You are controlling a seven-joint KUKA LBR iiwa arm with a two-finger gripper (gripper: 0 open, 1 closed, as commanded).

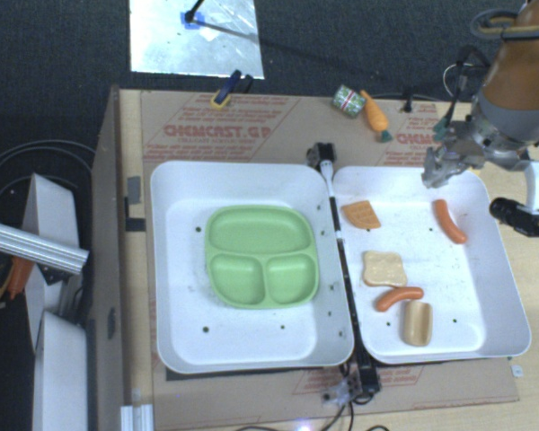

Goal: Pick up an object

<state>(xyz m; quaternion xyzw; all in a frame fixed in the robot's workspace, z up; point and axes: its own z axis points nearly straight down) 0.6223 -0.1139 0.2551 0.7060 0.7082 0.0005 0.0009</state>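
The bench carries 2 shallow white bins side by side on a brown cardboard sheet (251, 126). The left bin (175, 241) holds 1 green divided tray (261, 256), which sits near the bin's middle with bare white floor on all 4 sides. The right bin (494, 285) holds 5 loose food pieces. An orange wedge (361, 214) lies close to the dividing rim between the bins. A slice of toast (383, 268) lies below it, a sausage (398, 298) just under the toast, and a bread roll (417, 322) just below the sausage, near the bin's front rim. A second sausage (449, 221) lies apart from these, toward the far right corner, with open floor all round it.

The arm comes in from the right. Its gripper (436, 172) hangs over the far rim of the right bin, above and left of that second sausage and not touching it. Whether the pincer is spread or closed cannot be told from this view, and nothing is visibly held.

Beyond the bins, a toy carrot (375, 115) and a small can (348, 100) rest on the cardboard.
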